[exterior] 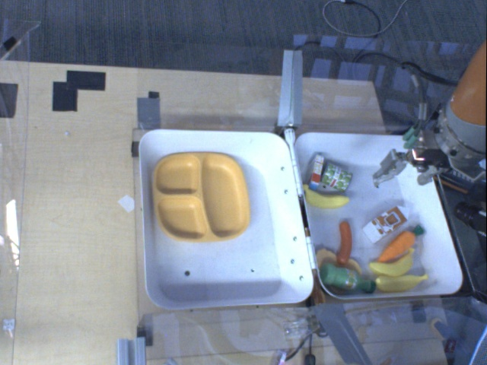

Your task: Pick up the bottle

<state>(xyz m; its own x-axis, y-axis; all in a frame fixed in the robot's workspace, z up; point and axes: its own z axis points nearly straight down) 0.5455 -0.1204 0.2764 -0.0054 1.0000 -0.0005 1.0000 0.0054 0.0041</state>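
Now | end effector open, empty, right bin's upper right | bottle against bottom-left rim

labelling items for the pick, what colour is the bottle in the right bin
Green, with a darker cap end; camera view shows the bottle.

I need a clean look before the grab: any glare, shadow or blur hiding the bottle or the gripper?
Camera view: even light, with no glare on the green bottle, which lies low in the right bin against its front wall, small and soft-edged. The gripper at the bin's upper right looks slightly blurred, so its fingers are hard to read.
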